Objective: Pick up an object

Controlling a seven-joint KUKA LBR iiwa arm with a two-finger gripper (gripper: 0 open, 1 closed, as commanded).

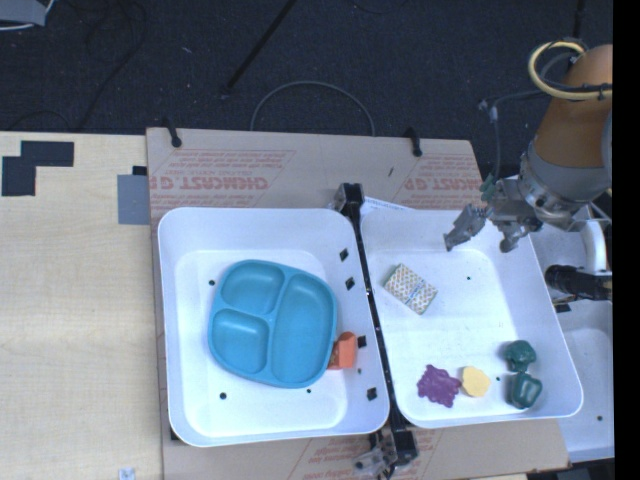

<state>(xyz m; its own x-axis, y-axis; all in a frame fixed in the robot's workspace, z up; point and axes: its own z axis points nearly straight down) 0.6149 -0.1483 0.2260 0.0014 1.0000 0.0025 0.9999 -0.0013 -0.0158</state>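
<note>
Right now I count five loose candidates in the right bin (pixel 515 268): a small patterned box (pixel 411 288) lying tilted near the bin's middle, and along the near edge a purple toy (pixel 438 384), a yellow piece (pixel 476 381) just beside it, then two dark green objects (pixel 521 375) stacked toward the near right corner. The purple toy and the yellow piece look to be touching or nearly so; the green ones sit close to the yellow piece on its right.

My gripper (pixel 484 228) hovers over the far right part of that bin, well apart from the box and farther still from the group at the near edge. Its two fingers are spread with a clear gap, and nothing sits between them. The grey wrist and orange band rise behind it toward the right.

Across the black divider (pixel 362 298), the left bin (pixel 190 318) carries a blue sectioned plate (pixel 272 322) lying flat, with a small orange block (pixel 346 350) tucked against the plate's near right rim. Both bins rest on a cardboard sheet (pixel 280 173) atop the pale wooden bench (pixel 70 318).
</note>
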